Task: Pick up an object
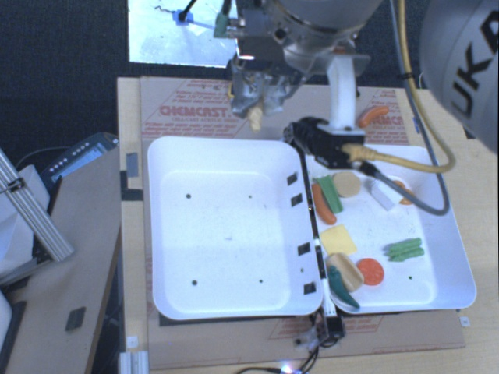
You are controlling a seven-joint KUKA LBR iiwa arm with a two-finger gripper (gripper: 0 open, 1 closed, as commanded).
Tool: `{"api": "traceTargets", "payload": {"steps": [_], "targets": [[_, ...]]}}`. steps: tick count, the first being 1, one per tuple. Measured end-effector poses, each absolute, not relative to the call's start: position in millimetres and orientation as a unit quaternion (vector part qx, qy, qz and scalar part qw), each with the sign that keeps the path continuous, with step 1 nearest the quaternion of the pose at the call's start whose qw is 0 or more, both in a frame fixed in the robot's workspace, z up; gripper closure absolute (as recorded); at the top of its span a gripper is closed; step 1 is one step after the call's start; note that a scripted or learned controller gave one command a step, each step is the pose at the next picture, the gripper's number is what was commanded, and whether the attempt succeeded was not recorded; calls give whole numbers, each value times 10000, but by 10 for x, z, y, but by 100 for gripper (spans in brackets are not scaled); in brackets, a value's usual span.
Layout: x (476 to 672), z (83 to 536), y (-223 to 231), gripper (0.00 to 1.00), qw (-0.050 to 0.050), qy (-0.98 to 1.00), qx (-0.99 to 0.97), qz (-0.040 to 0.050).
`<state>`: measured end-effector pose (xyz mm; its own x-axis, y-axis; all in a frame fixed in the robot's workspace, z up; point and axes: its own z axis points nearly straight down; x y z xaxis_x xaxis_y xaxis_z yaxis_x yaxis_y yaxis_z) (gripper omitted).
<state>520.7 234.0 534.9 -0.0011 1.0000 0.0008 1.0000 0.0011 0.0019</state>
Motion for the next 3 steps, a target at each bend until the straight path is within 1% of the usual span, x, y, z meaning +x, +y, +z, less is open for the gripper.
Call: {"api": "traceTargets", "payload": {"steps": [1, 2, 3], "targets": [[5566, 5345, 2336, 100, 7, 7070, 7072, 8], [5819, 5349, 2337, 100, 11, 7072, 7070, 11], [5630, 4177, 2336, 100, -24, 7070, 7071, -54]]}}
